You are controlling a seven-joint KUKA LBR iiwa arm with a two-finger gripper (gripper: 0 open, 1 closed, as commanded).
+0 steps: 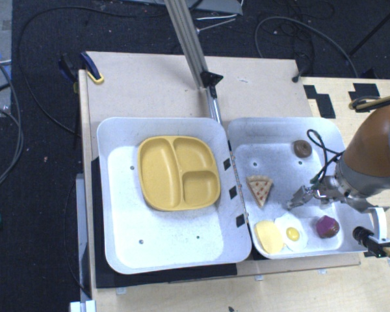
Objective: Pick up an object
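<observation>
Triangular pizza-slice toy [259, 190] lies in the right white bin [266, 138], near the gripper [301, 197], which hangs low with nothing between its fingers; open or closed, I cannot tell. Nothing is lifted yet. Alongside lie a fried-egg toy [290, 231], yellow piece [268, 236], purple onion-like toy [326, 226] and brown round object [302, 149]. The left white bin [117, 194] holds a yellow divided plate [179, 172].

Vantage: one fixed camera above the bench [260, 77], looking down at a slant.
Facing: far bench edge at top, near edge at bottom.
Framing: left bin [117, 239] and right bin [273, 132] near centre, dark floor around.
Arm entry: arm [374, 151] from the right.
</observation>
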